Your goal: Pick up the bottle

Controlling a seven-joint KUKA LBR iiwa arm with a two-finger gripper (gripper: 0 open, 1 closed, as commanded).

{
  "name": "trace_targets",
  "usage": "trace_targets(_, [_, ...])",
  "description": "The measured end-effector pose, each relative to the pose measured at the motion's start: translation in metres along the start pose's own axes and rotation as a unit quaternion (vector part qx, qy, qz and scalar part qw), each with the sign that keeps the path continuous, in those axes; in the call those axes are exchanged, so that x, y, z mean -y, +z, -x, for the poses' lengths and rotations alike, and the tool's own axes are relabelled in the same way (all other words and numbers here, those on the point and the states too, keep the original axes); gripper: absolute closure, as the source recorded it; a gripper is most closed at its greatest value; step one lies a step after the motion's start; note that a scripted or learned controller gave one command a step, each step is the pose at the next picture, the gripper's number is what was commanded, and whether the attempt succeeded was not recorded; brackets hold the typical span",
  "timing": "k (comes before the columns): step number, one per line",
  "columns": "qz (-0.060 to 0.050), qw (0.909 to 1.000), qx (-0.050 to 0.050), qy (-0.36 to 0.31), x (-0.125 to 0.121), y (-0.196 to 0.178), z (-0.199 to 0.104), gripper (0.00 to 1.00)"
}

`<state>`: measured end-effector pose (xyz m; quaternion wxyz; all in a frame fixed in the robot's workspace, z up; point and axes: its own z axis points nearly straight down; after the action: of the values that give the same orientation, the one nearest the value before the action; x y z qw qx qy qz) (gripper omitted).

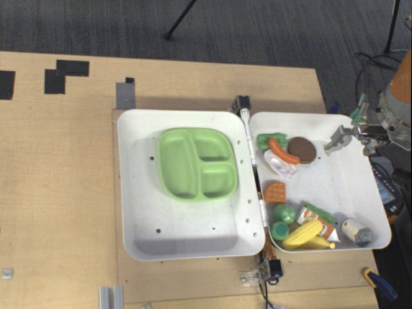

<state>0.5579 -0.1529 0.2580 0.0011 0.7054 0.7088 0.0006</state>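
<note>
Camera view: approach step, bottle (355,231) not yet grasped.
Gripper (339,140) hovers released at right bin (341,185) edge; next, travel toward bottle.

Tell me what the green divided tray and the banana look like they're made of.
Green divided tray: likely molded plastic, matte, with an even color and rounded compartment walls. Banana: probably a plastic toy, given its uniform bright yellow and slight sheen, though it is too small to be sure.

Arm (399,102) cut by right edge
</note>
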Motion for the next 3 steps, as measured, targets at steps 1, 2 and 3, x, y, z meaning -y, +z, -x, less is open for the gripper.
trace_targets(1, [-0.001,0.9996,-0.001,0.029,0.062,0.044,-0.054,0.00])
trace_targets(2, [0.005,0.9898,0.000,0.142,0.067,0.160,-0.068,0.00])
trace_targets(3, [0.007,0.9898,0.002,0.142,0.066,0.149,-0.067,1.00])
